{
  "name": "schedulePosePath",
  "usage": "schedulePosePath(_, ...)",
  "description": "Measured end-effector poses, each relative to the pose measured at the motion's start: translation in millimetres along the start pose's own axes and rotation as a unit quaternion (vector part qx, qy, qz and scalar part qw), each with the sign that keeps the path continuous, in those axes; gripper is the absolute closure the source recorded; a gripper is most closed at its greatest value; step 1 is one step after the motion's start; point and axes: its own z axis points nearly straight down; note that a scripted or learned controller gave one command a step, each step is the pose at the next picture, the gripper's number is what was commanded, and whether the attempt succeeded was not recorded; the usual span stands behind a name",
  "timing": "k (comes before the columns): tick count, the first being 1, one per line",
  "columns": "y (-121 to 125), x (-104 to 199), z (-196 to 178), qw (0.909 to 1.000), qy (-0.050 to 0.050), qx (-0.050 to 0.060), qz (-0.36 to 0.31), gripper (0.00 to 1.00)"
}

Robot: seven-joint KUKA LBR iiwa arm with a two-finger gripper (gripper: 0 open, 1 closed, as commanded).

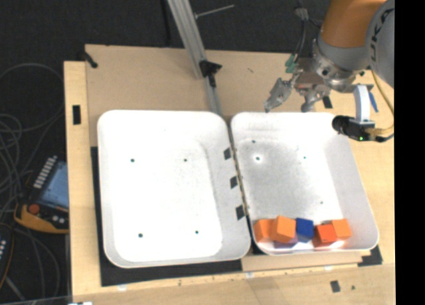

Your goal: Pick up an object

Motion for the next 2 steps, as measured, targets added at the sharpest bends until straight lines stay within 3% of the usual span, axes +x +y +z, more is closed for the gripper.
schedulePosePath(1, -62, -25, 37, 1.0000, 0.000, 0.003, 0.004, 0.00)
schedulePosePath(2, -104, -39, 26, 1.0000, 0.000, 0.000, 0.002, 0.00)
